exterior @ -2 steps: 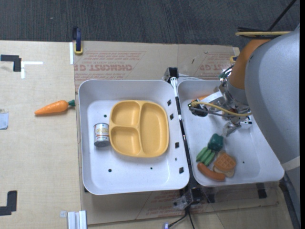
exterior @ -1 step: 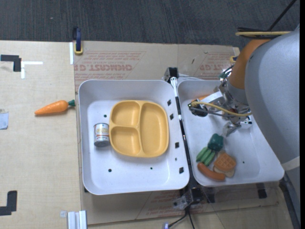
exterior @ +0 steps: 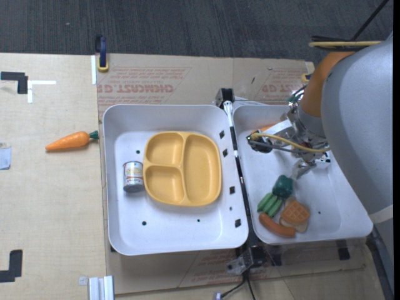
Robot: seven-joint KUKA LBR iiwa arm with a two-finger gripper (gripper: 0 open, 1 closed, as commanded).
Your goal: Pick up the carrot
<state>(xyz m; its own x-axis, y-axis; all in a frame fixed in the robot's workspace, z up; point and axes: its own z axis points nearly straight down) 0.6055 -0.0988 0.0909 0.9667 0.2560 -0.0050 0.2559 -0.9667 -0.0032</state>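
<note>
Carrot (exterior: 70,141) lying on the cardboard bench top (exterior: 50,205), outside and left of the left bin (exterior: 115,230), well apart from the arm. Smooth orange plastic, tapered, with small green stub at the end toward the bin. Not yet picked; whole task left, by the look of it. In left bin: glossy yellow divided plate (exterior: 183,167) and small metal can (exterior: 132,176) touching its left edge. In right bin (exterior: 347,220): green, orange and waffle-patterned toy foods (exterior: 284,211) in a heap. Gripper (exterior: 300,158) low over right bin; open or closed, cannot tell.
</note>
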